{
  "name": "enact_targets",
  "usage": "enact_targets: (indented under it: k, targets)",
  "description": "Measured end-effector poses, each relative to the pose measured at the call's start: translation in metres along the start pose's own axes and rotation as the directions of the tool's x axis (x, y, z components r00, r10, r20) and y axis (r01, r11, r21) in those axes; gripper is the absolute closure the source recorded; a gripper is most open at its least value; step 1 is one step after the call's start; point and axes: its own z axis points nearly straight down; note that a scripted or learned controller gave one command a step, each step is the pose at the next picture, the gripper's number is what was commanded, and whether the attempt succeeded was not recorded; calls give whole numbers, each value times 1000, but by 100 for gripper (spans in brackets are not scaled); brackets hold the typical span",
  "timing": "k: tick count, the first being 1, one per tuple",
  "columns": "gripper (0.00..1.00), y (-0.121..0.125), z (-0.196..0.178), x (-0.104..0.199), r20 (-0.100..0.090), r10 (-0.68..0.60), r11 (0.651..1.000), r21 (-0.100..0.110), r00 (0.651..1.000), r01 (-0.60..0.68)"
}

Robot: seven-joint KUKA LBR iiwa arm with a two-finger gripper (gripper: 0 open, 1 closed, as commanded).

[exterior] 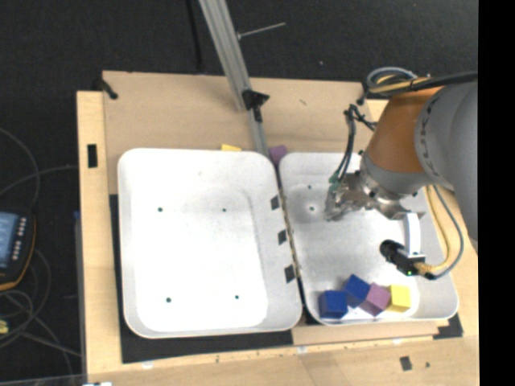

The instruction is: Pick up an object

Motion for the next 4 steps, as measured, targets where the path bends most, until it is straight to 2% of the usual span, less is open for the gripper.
enact_targets:
  k: [1, 4]
  targets:
    - [100, 13, 57, -58, -4, -6, 1000, 18, 1000, 6]
    - [100, 17, 21, -61, 9, -18, 1000, -4, 1000, 18]
